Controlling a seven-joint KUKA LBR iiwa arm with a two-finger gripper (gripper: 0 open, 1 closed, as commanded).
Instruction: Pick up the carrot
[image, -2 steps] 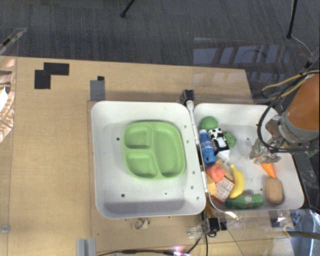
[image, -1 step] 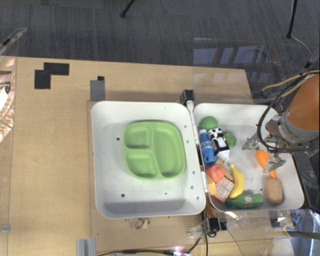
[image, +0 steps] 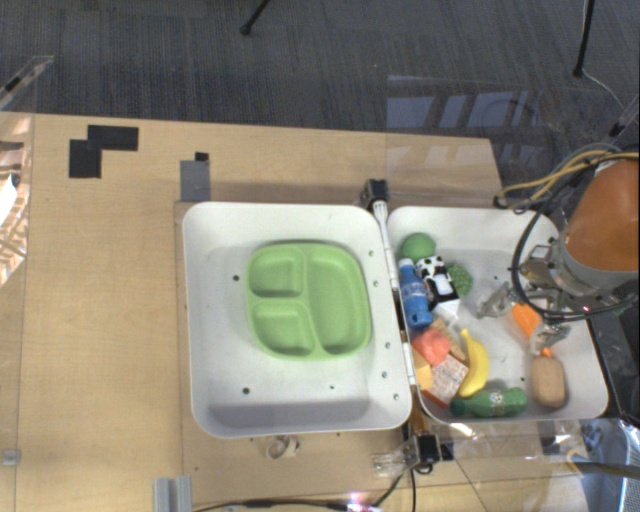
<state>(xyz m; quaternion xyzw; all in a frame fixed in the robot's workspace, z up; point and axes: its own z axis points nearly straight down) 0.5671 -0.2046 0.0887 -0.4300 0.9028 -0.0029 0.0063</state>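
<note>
Just below the wrist, a small tapered orange carrot (image: 527, 320) lies by metal fingers (image: 497, 300), their spread unclear.

Right bin crowded along its left side
Banana (image: 474, 366), cucumber (image: 492, 402) and potato (image: 547, 381) crowd the carrot (image: 526, 320); bare floor lies far-right (image: 490, 255).

The arm (image: 600, 225) runs off the right edge, and its bulk hides the jaws, so their state cannot be read. The carrot (image: 526, 320) shows partly, its far end tucked under the wrist; cables (image: 560, 175) nearby blur together.
</note>
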